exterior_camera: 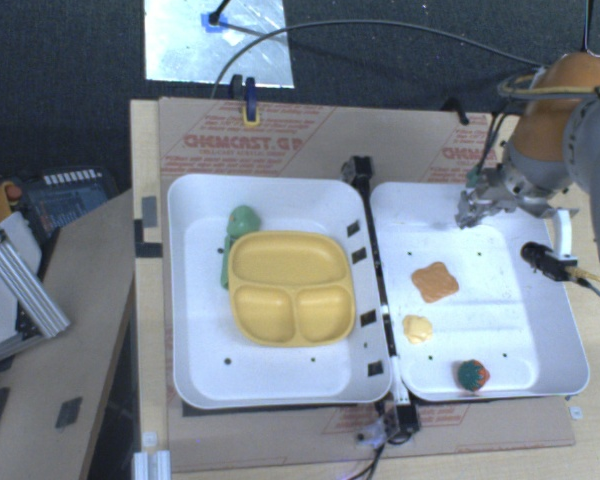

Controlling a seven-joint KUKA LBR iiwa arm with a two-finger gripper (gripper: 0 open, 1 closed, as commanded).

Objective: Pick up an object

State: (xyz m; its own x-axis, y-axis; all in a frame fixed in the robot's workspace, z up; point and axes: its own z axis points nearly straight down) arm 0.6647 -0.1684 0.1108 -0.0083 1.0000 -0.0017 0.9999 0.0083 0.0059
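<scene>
Camera view: yellow divided tray [285, 286] and green object [242, 221] fill the left bin [195, 268]; hand [472, 211] hovers over the right bin's [540, 318] far edge, its opening impossible to tell.

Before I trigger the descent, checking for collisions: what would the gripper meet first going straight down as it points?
Probably bare floor of the right bin; the gripper hangs over its far end, apart from the orange piece. Depth is unclear.

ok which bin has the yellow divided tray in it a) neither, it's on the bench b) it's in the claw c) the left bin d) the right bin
c, the yellow divided tray lies flat in the left bin, partly over a green object, while the claw is over the far end of the right bin.
</scene>
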